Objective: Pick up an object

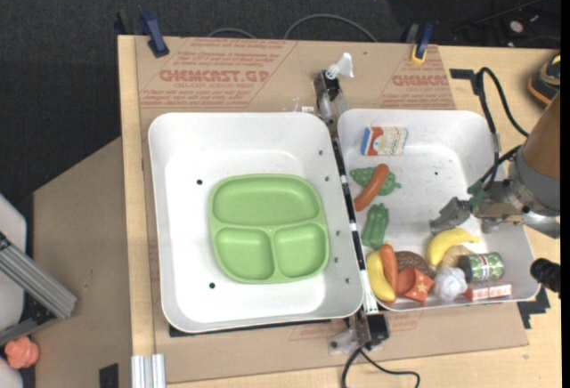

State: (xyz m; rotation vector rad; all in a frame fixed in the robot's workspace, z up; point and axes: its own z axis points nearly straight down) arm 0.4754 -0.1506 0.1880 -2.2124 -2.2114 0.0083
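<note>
Several toy foods crowd the right bin (pixel 419 124): a yellow banana (pixel 451 244) near its front right corner, a carrot (pixel 371 186), green pepper (pixel 375 224) and a small can (pixel 484 268). The gripper (pixel 454 215) hangs just above the banana, arm entering from the right; fingers apparently spread, grasping nothing. The worktop (pixel 214 75) cardboard reads "CHEMCAST".

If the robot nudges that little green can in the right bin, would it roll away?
Probably not far. The small green can lies on its side, so it could roll, but the yellow banana and neighbouring toys hem it in. It looks smooth, perhaps slippery.
</note>
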